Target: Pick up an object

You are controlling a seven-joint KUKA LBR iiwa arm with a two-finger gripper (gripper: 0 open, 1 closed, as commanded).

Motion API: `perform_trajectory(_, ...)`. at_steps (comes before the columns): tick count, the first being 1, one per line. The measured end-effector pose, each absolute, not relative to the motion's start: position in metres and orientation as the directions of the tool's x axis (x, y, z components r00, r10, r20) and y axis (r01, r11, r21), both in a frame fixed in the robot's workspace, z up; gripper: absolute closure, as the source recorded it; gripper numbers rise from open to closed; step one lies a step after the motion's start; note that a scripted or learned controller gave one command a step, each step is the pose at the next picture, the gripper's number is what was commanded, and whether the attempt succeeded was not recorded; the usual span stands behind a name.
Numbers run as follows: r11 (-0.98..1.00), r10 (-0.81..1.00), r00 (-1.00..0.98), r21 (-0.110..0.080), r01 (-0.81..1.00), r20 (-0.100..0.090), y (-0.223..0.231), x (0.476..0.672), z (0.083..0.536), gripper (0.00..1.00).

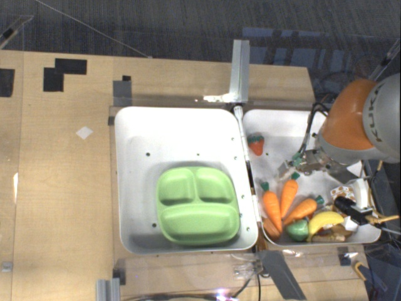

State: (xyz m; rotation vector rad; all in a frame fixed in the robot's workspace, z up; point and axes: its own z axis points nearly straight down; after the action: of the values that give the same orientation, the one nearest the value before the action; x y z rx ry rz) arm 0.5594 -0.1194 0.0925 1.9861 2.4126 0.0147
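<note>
Hovering over the right bin (282, 121), the gripper (305, 163) sits low above bare white floor, and honestly I can't tell how its jaws are set. Just nearer, three carrots (287, 207) crowd together, with a green pepper (298, 230) and banana (327, 221) beside them. A strawberry (255, 144) lies left of it. The left bin (135, 130) holds a green divided plate (198, 204).
</note>
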Motion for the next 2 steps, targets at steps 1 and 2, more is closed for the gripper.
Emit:
perform_trajectory(1, 0.216, 0.976, -0.216, 0.023, 0.976, -0.009, -0.114, 0.541, 0.093, 0.0)
perform_trajectory(2, 0.218, 0.976, -0.218, 0.027, 0.976, -0.003, -0.111, 0.543, 0.105, 1.0)
